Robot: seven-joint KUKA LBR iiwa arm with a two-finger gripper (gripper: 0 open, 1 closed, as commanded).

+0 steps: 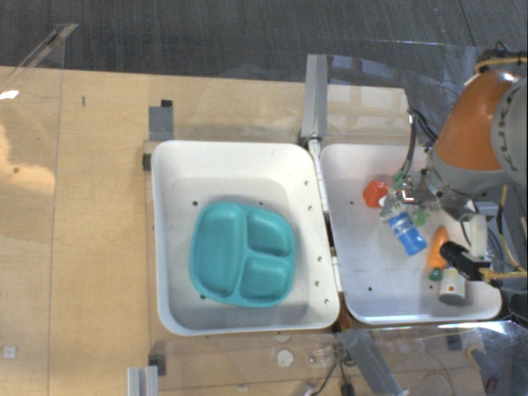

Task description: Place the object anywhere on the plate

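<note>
Two white bins sit on the worktop; my claw (402,195), grip state indiscernible, hovers over the blue object (407,235): pick phase. Next: transfer to teal plate (216,250).

You will find no text, label, brand, number or sign that can be read anywhere here. The small blue bottle (407,233) in the right bin (363,295) carries a pale band that may be a label, but it is too small and blurred for you to make out any letters. The grey-white cylinder (451,286) at that bin's near right corner shows a dark mark, likewise unreadable.
</note>
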